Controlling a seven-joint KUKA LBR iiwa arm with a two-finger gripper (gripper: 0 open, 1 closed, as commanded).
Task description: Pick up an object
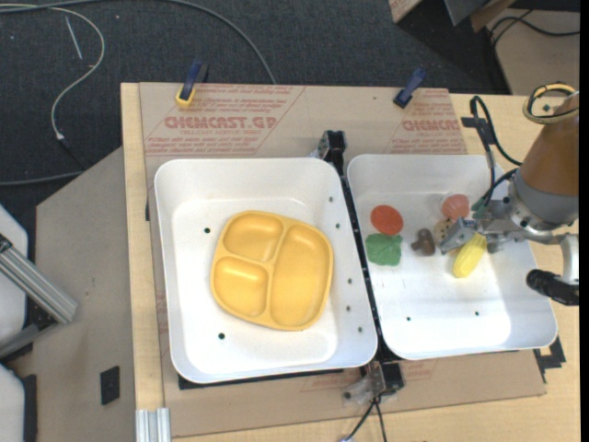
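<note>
Spanning most of the view, the bench (276, 118) is carrying two shallow white bins side by side. The left bin (184, 191) is holding a yellow divided plate (273, 269), lying flat near the bin's centre with its three compartments facing up. The right bin (515, 320) is holding the smaller items, all grouped in its upper half. The arm (552, 168) is reaching in over the right bin's right edge, its orange band showing above the grey wrist. The gripper (462, 235) is sitting low among the items — its state cannot be determined from this view.

A green object (384, 250) is lying toward the right bin's left edge, with a red-orange round object (386, 218) just above it. A yellow object (467, 259) is lying just beside the gripper, on its near side. A pinkish round object (455, 205) is resting near the bin's far edge, just beyond the gripper. A small brown object (423, 241) is sitting between the green object and the gripper.
</note>
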